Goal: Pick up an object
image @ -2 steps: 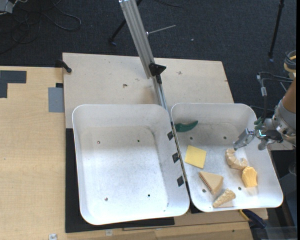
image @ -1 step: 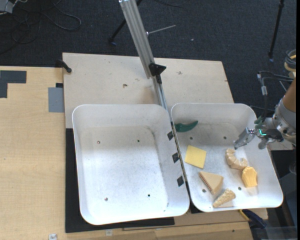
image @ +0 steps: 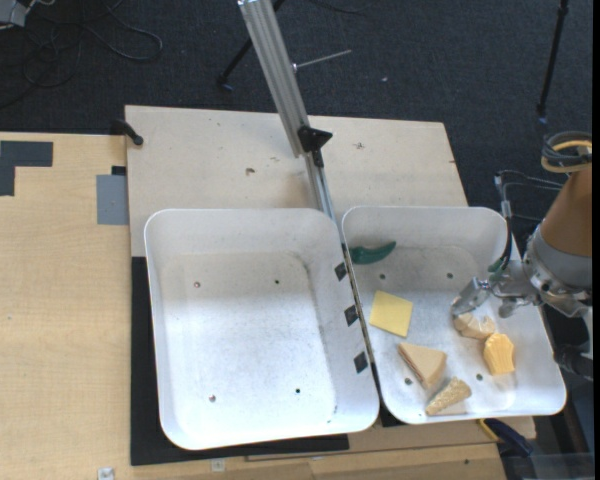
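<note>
Hovering end effector (image: 486, 298) near right bin (image: 430, 223) edge, left bin (image: 180, 230) open

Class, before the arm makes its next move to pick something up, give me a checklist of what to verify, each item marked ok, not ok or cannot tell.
1. Objects lie in the right bin: ok.
2. Gripper is over that bin, near the tan chunk: ok.
3. An object sits between its fingers: cannot tell.
4. Orange block lies close beside the tan chunk, may interfere: not ok.
5. Yellow square and wedge lie apart from the gripper: ok.
6. Green item rests by the divider, out of the way: ok.
</note>
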`<state>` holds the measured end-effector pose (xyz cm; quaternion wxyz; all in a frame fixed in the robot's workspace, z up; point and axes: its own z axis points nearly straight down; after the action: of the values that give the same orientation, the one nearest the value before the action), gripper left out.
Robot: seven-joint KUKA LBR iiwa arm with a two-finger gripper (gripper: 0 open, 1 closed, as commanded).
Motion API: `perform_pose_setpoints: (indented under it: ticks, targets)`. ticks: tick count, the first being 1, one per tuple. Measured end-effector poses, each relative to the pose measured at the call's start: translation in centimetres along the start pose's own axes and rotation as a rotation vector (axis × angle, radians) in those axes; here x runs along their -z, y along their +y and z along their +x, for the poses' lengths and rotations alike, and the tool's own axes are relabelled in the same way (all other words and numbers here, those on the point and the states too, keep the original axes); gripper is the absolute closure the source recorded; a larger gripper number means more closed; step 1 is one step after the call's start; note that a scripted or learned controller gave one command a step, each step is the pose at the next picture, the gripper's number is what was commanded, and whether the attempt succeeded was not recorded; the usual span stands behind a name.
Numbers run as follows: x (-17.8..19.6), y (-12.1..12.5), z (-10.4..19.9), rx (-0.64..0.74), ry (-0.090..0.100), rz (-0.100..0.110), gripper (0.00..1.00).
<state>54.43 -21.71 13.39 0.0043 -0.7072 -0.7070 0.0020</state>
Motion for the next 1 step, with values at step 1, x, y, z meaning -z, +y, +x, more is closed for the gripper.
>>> perform_pose_setpoints:
  ticks: [1]
  targets:
    - [-4.32,0.09,0.01,-0.001,-0.003,-0.008,0.00]
